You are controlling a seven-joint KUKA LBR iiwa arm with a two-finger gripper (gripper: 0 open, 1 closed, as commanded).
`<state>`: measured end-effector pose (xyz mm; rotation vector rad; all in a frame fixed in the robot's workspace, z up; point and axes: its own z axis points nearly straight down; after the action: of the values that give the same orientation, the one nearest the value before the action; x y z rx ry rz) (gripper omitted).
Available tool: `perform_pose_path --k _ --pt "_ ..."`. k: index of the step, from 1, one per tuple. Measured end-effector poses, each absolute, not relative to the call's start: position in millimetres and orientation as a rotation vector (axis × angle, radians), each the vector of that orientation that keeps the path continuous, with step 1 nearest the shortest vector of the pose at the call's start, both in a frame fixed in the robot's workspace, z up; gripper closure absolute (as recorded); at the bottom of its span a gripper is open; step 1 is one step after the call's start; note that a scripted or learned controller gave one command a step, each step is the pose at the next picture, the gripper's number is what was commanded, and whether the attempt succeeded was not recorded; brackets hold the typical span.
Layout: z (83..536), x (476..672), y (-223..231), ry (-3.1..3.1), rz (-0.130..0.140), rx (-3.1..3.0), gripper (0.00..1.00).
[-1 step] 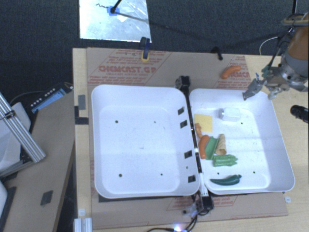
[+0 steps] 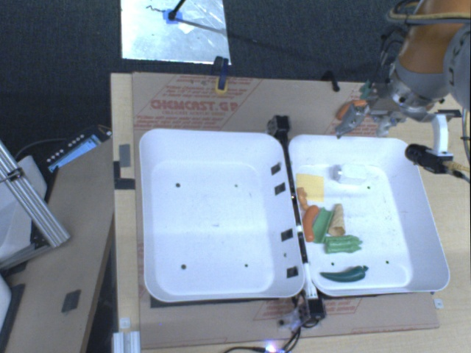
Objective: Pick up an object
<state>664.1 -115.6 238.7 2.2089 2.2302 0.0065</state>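
My gripper (image 2: pixel 358 120) hangs over the back rim of the right bin (image 2: pixel 423 197), at the end of the grey arm with the orange band. A small orange object (image 2: pixel 351 109) sits between its fingers, lifted off the bin floor. Below, in the right bin, lie a yellow block (image 2: pixel 310 187), a clear plastic piece (image 2: pixel 353 173), an orange carrot-like piece (image 2: pixel 312 218), a tan cone (image 2: pixel 337 219), a green pepper (image 2: pixel 342 244) and a dark green chili (image 2: pixel 344 273).
The left bin (image 2: pixel 213 212) stands beside the right one, joined by a black hinge strip (image 2: pixel 291 197). Both rest on a cardboard sheet (image 2: pixel 199 101). A shiny foil square (image 2: pixel 175 20) lies behind, and metal rails (image 2: pixel 29 212) stand at the far left.
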Motion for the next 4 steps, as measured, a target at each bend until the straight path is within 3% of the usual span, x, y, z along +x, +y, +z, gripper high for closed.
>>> perform_pose_path --k 1,2,3,4 --pt "265 625.0 -39 2.234 0.004 2.21 0.0" --pt "389 620.7 19 2.227 0.014 2.206 0.0" --pt "394 621.0 15 2.228 0.006 2.208 1.0" --pt "443 606.3 106 2.233 0.011 2.206 1.0"
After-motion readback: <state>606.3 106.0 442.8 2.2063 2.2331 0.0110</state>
